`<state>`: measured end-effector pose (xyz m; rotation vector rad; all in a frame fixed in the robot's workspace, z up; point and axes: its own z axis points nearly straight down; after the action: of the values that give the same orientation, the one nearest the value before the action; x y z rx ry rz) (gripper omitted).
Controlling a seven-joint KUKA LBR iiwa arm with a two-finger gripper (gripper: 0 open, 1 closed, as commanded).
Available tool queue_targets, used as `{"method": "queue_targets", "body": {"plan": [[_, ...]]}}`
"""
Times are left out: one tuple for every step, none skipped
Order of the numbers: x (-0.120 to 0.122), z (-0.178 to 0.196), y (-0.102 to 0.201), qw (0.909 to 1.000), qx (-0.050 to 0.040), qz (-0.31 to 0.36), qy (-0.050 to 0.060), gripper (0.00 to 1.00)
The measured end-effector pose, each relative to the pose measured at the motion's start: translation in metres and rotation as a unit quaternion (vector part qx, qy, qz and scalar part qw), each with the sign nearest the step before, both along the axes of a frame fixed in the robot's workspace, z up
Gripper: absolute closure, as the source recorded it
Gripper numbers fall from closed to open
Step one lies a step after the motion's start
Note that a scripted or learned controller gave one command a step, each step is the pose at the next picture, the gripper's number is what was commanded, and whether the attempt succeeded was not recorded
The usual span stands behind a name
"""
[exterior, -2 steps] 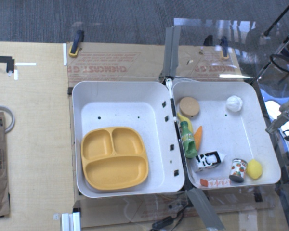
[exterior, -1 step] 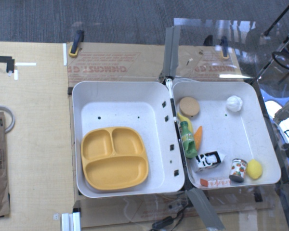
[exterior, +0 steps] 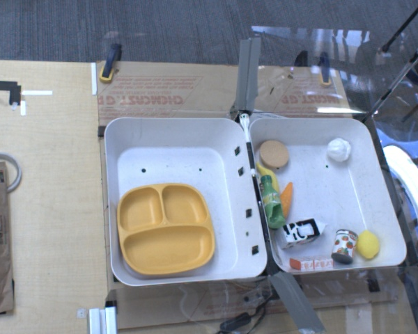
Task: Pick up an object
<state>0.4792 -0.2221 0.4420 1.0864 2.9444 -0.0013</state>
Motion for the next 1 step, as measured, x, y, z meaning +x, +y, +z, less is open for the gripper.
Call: {"method": "queue_targets", "body": {"plan": [[-0.0003, -0.1121, 0.0190, 0.9968, 0.0003, 0.080, 0.001, 1.00]]}}
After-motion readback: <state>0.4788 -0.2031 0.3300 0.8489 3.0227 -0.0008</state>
